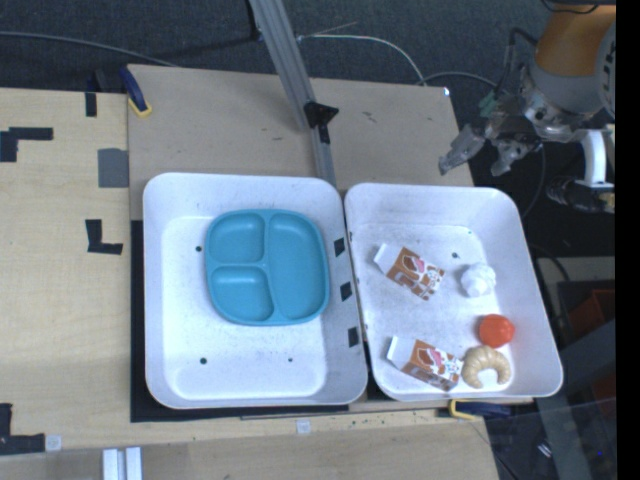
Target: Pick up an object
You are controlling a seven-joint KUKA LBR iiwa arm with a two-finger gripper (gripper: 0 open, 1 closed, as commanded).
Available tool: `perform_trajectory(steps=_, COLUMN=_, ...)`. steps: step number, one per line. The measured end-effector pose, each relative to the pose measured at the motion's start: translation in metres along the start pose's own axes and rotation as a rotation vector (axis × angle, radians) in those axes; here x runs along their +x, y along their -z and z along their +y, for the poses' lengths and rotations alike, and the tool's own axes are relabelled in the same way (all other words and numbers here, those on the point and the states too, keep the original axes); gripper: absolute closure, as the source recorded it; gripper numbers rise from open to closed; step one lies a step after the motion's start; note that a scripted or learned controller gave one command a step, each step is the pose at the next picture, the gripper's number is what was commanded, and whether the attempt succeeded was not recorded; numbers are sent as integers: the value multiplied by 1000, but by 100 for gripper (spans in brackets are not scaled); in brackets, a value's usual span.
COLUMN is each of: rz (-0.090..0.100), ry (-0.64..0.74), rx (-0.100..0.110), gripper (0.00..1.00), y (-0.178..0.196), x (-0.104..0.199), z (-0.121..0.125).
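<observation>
The right bin (500, 208) holds two brown-and-white snack packets, one near its middle (412, 272) and one at the front (428, 362). A small white lump (477, 280) lies to the right, a red ball (496, 329) sits below it, and a tan croissant (487, 367) rests at the front right corner. My gripper (487, 148) hangs above the bench just past the right bin's far edge, high over the bin, with nothing seen between its fingers. The fingers look spread apart.
The left bin (165, 268) bears a blue divided plate (267, 266). A grey metal bar (290, 58) slants down from the top to the gap between the bins. Cables trail across the dark floor behind the bench.
</observation>
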State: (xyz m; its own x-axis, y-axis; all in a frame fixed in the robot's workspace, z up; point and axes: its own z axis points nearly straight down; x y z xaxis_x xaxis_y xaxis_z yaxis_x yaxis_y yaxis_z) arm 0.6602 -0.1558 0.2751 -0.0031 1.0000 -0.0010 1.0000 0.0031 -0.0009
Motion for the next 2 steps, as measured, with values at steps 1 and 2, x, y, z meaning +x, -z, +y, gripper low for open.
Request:
perform_trajectory(steps=1, rz=0, ry=-1, rx=0, gripper=0, y=0, x=0, z=0)
perform_trajectory(steps=2, rz=0, ry=-1, rx=4, gripper=0, y=-45, x=-3, z=-5)
